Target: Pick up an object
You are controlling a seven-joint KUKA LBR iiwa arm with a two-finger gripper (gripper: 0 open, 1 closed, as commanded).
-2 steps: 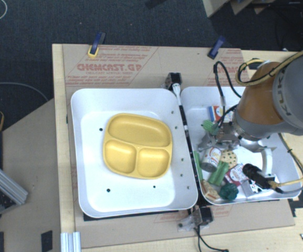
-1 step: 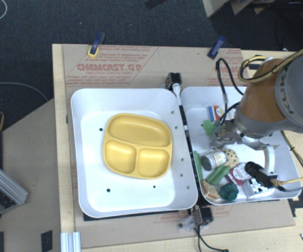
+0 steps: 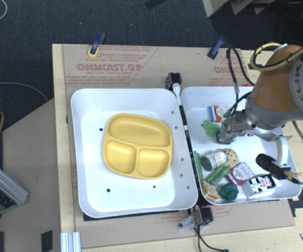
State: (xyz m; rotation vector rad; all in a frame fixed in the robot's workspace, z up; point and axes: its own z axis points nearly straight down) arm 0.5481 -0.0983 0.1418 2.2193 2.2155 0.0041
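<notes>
Green object [image 3: 210, 127] in right bin [image 3: 193, 101], just left of gripper [image 3: 226, 135]; cannot tell finger state; yellow tray [image 3: 137, 145] in left bin [image 3: 88, 156]

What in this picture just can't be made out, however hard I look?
- Gripper: too small and dark in the camera view to read.
- Right bin: its far right corner is hidden by the arm.
- Small card: print too small to read.
- Heap of objects: overlapping, hard to separate.
</notes>
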